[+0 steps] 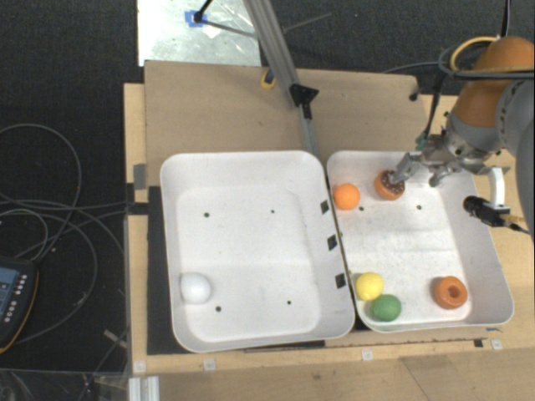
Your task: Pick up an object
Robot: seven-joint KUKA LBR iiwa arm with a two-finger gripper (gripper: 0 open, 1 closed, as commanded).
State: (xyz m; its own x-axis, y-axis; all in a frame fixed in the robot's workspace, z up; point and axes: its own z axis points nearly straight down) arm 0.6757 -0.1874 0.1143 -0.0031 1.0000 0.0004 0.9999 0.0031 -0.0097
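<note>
The bench [209, 107] is a pale wooden board that carries everything else. The left bin [251, 182] is the bigger of the two shallow white trays; taking it as the landmark, the right bin [418, 249] sits touching its right edge, joined by small black clips along the seam.

The arm [493, 90], grey with an orange band, reaches in from well to the right of the left bin, above the right bin's far right corner. Its gripper [415, 170] hangs low over the far part of the right bin, just right of the left bin's far right corner. One slim finger slants down toward a brown-topped orange piece [389, 185] and seems to touch its rim; whether the hand is clenched on it or released cannot be told from this angle.

An orange ring [450, 292] lies farthest from the left bin, near the right bin's near right corner. An orange ball [346, 195] rests just beyond the left bin's right wall, beside the brown-topped piece. A green ball [385, 307] and a yellow ball [369, 286] sit touching each other, close to the left bin's near right corner. A white ball [196, 287] lies inside the left bin, in its near left corner.
</note>
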